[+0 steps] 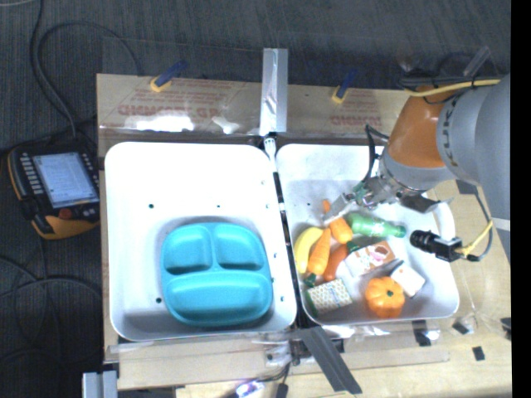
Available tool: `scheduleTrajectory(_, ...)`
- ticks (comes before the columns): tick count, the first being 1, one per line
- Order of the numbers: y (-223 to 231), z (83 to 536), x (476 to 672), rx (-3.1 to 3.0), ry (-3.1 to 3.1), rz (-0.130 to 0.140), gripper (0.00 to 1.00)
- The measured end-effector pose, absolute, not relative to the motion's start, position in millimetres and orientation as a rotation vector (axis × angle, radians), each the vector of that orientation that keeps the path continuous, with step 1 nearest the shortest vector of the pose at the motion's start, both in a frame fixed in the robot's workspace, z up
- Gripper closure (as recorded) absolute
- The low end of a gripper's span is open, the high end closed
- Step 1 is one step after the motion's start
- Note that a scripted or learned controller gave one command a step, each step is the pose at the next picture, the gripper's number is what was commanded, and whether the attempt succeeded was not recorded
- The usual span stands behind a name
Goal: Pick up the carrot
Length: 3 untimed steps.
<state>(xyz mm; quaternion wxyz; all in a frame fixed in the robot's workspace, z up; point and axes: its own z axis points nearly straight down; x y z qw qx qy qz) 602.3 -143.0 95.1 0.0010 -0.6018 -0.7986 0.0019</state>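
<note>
The carrot is a long orange piece lying slantwise in the middle of the right bin. It is wedged between a yellow banana and a white carton. My gripper hangs over the back half of that bin, up and to the right of the carrot and just behind a green bottle. It is apart from the carrot. The grey arm with its orange band comes in from the right.
A small orange pumpkin, a patterned box and a white block crowd the right bin's front. Another orange piece lies by the bottle. The left bin holds a blue divided tray. A teach pendant lies at the far left.
</note>
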Motion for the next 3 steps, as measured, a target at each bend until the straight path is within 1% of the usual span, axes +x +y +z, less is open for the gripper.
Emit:
scheduleTrajectory(1, -140.1, 102.1, 601.7, -1.884, -2.504, 0.002, 1.00)
scheduleTrajectory(2, -100.1, 141.3, 604.6, -1.971, -2.441, 0.002, 1.00)
scheduleTrajectory(3, -77.4, 219.2, 622.6, -2.002, -2.418, 0.006, 1.00)
